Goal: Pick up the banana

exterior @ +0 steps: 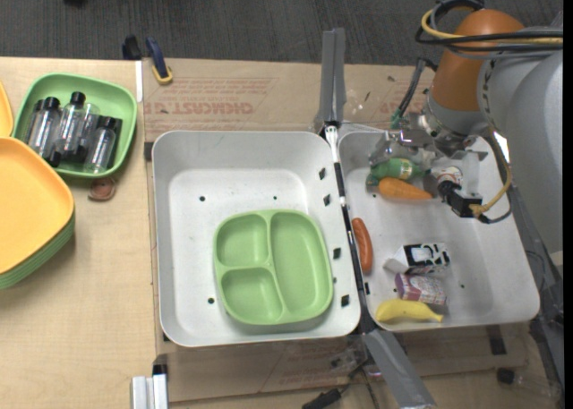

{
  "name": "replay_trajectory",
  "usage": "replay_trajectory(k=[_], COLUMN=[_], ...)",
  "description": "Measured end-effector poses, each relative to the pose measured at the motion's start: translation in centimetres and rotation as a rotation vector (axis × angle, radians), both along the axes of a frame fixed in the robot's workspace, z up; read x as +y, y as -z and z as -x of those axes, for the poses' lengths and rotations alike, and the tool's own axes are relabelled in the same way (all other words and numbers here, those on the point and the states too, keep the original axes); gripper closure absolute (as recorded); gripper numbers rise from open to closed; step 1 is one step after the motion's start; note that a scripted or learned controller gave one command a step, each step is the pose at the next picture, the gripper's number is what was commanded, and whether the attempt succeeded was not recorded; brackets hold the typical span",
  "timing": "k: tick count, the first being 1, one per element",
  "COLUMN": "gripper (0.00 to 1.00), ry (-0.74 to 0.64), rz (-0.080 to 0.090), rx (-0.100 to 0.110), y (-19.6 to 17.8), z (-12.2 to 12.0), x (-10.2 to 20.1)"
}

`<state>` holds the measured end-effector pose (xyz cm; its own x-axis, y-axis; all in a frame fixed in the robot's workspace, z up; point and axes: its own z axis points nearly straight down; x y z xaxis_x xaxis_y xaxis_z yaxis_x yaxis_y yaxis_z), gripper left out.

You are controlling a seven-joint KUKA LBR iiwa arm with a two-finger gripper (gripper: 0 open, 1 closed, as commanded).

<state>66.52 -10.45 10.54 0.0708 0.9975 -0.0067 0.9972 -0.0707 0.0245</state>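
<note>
The yellow banana [408, 311] lies at the near edge of the right bin [501, 259], just below a small pink-purple packet [421, 287]. My gripper [423, 155] hangs over the far end of that bin, right above an orange carrot [405, 189] and a green object [391, 168]. It is well away from the banana, roughly a bin's length farther back. Cables and the wrist body hide much of the gripper.
A reddish sausage [362, 244] rests along the right bin's left wall, and a black-and-white item [425, 256] lies mid-bin. The left bin [179, 219] holds a green divided plate [270, 266]. Off to the left are a green tray of bottles [76, 125] and stacked orange plates [31, 219].
</note>
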Motion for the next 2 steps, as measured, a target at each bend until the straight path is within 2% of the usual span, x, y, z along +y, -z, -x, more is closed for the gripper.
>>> replay_trajectory(k=[1,2], gripper=[0.0,1.0], ry=[0.299,0.295], rz=[-0.007,-0.006], rx=[0.005,0.004], y=[0.1,-0.9], z=[0.1,0.0], x=[-6.0,-5.9])
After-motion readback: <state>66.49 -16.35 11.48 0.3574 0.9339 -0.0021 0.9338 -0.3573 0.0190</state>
